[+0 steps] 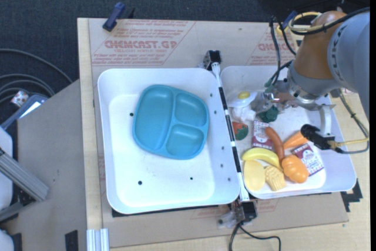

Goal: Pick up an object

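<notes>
Worktop [147,38] first, since it carries everything: pale board printed with red lettering, standing on dark carpet, with cables looping over the floor far to the left of my jaws.

On it sit two shallow white bins side by side. My arm [343,50], grey with its orange band, comes in from the right and leans over the right bin [341,182]. My jaws [271,104] are low over that bin's upper left part, among a clutter of small things; I cannot tell how far open they are, nor whether anything sits between them.

Left of my jaws, across the black divider, the left bin [117,185] holds a blue compartment plate [171,121], tilted a little, lying well apart from me.

Toy food is heaped in the right bin, below my jaws. An orange piece [295,168] sits lower right of them, beside a yellow banana [261,155] and a pale yellow corn cob [274,178] near the bin's front edge. A red sausage [274,141] lies just below my jaws, slanting down. A small white item [241,104] lies just left of them, near the divider.

A blue clip [113,16] lies on the board's far left corner.
</notes>
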### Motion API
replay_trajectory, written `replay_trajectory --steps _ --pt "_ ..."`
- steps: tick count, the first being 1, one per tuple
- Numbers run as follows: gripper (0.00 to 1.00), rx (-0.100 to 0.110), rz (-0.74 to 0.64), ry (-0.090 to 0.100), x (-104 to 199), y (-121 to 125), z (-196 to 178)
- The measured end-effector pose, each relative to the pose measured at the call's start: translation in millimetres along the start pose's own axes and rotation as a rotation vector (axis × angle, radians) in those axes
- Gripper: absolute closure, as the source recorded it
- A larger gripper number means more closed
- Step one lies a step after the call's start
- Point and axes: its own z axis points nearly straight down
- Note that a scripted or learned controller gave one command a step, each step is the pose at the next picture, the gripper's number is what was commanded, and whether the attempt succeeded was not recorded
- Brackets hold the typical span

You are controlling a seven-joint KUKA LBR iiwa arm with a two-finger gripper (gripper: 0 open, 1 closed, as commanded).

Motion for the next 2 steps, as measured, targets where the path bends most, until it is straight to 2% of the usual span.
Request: replay_trajectory --steps 1,2 --pt "1.0 0.003 0.0 0.0 52.1 -58.1 -98.9" --pt "1.0 0.006 0.001 0.0 97.8 -115.6 -143.4"
